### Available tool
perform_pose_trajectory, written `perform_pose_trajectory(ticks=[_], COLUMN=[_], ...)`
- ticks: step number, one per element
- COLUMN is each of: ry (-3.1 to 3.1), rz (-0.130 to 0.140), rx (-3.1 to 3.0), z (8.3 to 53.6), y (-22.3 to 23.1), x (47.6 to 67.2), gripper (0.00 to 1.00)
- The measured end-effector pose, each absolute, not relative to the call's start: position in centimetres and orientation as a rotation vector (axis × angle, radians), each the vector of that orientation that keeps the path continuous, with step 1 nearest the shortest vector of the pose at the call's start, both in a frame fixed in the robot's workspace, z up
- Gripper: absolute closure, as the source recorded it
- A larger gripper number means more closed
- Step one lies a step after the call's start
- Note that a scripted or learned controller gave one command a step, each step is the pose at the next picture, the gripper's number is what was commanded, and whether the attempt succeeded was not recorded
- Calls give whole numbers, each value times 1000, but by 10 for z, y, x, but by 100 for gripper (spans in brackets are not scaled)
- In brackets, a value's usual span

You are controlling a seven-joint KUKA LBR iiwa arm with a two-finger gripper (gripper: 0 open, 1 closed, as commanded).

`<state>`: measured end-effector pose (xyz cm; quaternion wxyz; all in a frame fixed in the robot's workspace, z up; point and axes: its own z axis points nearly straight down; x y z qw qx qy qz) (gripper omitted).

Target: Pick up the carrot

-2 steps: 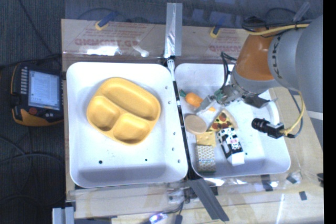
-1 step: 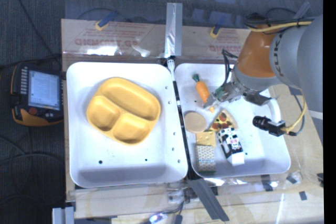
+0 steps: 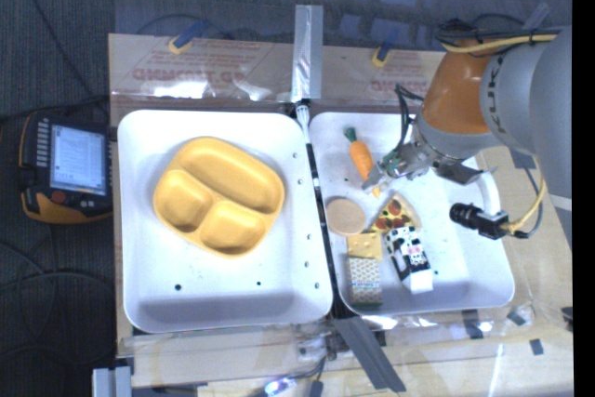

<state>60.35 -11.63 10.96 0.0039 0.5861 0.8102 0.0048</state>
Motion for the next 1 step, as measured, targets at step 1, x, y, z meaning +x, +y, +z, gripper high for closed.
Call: perform_pose_trajectory(ticks=[1], ry=[2511], rz=[-61], rx=[1966], z=[167], y=[-73], x=[647], gripper=[100])
